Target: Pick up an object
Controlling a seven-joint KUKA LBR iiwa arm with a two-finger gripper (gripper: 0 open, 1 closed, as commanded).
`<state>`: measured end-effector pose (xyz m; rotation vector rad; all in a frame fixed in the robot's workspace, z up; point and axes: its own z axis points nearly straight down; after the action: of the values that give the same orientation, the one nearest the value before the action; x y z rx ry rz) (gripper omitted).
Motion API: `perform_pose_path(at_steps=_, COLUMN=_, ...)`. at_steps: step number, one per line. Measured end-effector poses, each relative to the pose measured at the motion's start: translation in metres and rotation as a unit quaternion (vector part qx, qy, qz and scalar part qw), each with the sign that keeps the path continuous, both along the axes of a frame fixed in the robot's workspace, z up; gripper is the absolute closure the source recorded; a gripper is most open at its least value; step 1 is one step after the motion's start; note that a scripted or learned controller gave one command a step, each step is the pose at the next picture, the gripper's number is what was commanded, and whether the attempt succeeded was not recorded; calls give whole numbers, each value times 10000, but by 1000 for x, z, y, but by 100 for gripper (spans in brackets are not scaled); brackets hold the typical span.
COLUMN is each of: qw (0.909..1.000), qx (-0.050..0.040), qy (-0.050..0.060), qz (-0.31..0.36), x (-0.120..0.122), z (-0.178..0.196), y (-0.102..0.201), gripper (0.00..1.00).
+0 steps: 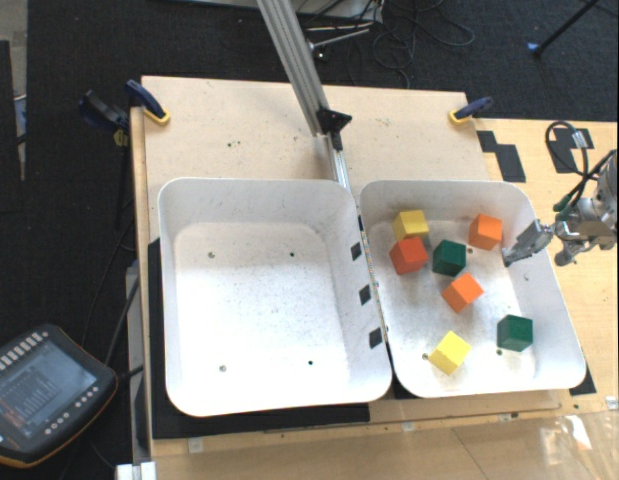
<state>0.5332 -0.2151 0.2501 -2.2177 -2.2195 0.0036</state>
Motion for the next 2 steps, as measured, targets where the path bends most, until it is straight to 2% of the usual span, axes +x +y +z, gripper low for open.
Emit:
perform_pose_path(at_steps=1, qw=10000, qx=-8, qy=-22, qz=4, x=1, z=2, y=0, gripper=0)
perform_pose_path(at_steps=2, qw=10000, qx=-2, qy=-1, qz=-4, x=0, z=-41, y=2, gripper=0)
